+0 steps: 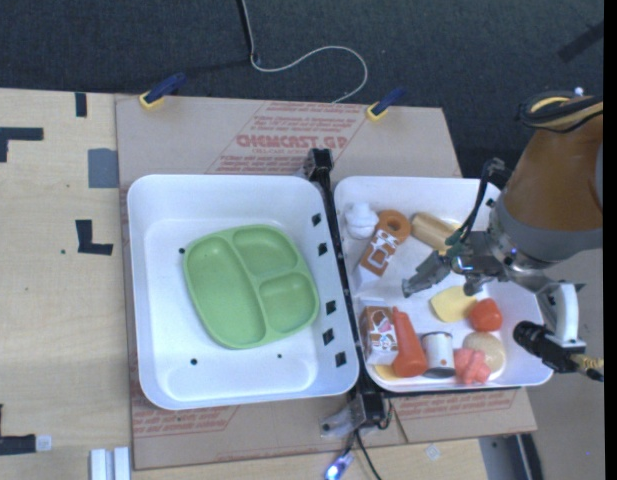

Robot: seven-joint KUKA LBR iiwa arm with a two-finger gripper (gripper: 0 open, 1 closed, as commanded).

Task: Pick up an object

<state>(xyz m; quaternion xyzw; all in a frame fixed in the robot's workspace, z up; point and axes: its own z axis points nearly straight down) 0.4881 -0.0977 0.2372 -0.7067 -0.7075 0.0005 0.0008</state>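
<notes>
My gripper (446,282) hangs over the middle of the right bin (408,185), fingers spread open and nothing between them. One finger (419,279) points left toward a brown carton (376,256). Just below the gripper lie a yellow wedge (447,305) and a red tomato (485,315). Behind it sit a tan bread roll (432,230), an orange ring (392,222) and a small white bottle (359,218). Along the front of the bin are a printed box (381,333), a red bottle (408,349), a small can (440,349), a pale round fruit (486,346) and a pink piece (472,368).
The left bin (148,268) holds a green divided plate (251,285). A black clip strip (330,258) runs along the wall between the bins. Both bins rest on cardboard (278,133) on the wooden bench. The arm's grey and orange body (553,183) overhangs the right bin's right side.
</notes>
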